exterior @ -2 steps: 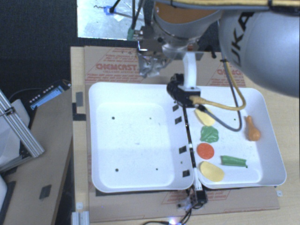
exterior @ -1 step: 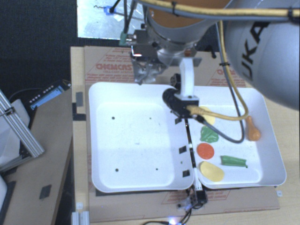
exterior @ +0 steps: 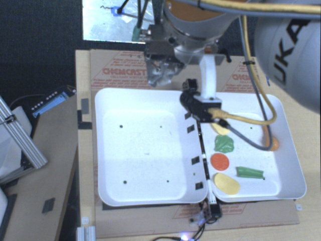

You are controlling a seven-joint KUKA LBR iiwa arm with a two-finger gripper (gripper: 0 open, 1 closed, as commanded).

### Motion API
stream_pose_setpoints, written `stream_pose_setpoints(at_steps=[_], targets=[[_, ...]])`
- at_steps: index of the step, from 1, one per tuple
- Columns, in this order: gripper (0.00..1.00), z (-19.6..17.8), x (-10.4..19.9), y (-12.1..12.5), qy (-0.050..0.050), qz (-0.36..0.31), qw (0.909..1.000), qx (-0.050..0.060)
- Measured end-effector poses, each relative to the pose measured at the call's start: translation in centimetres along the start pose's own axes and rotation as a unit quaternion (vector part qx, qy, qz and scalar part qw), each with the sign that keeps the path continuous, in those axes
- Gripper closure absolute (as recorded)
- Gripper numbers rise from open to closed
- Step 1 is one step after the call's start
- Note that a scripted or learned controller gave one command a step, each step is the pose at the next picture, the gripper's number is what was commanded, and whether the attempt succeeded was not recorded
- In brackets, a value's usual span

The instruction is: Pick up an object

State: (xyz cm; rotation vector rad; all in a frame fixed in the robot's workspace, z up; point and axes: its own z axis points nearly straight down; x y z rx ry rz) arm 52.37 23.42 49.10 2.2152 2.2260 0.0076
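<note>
Right bin (exterior: pixel 293 179): toy foods | left bin (exterior: pixel 108 109): bare | gripper (exterior: pixel 161 74): grip unclear

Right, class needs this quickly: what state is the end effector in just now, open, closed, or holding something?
End effector: cannot be told; it sits above the far rim of the left bin, blurred.

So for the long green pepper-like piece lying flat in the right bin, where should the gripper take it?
Grip the long green piece across its narrow middle, coming straight down from above. It lies flat, its long axis running left to right in view, apart from the yellow oval piece and round orange-red piece.
</note>
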Motion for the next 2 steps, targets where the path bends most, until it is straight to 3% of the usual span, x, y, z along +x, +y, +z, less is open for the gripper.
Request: stream_pose_setpoints(at_steps=[1,2], targets=[[1.0,-2.8,0.0,-2.8,0.0,0.0,1.0,0.0],[1.0,-4.5,-0.2,0.5,-0.001,0.002,1.0,0.0]])
